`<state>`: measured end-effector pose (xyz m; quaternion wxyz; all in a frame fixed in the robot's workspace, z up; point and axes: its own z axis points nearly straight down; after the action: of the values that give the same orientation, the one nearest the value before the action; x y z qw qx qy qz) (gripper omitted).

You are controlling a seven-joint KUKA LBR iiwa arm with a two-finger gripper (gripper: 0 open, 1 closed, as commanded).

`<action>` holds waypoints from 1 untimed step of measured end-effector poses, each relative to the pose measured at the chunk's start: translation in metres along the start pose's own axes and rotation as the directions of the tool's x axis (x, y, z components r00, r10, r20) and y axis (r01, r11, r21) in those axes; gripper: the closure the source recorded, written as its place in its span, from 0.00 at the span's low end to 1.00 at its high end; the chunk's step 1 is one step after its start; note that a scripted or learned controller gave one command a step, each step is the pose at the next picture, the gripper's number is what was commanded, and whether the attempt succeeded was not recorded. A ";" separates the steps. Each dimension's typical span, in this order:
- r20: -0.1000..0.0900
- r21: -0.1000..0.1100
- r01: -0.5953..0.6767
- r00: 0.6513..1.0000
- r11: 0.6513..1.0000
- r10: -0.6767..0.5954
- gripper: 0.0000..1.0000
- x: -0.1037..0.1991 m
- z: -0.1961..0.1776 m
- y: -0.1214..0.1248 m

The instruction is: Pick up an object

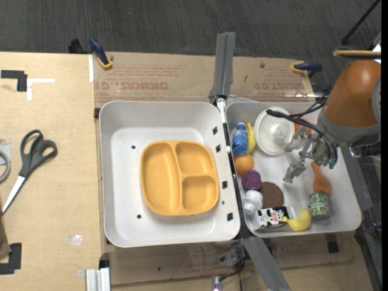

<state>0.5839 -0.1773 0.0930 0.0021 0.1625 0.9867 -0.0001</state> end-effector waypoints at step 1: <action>-0.001 0.000 0.010 1.000 1.000 -0.010 0.00 0.037 0.000 -0.060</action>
<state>0.5296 -0.2221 0.0928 0.0017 0.1576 0.9875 -0.0002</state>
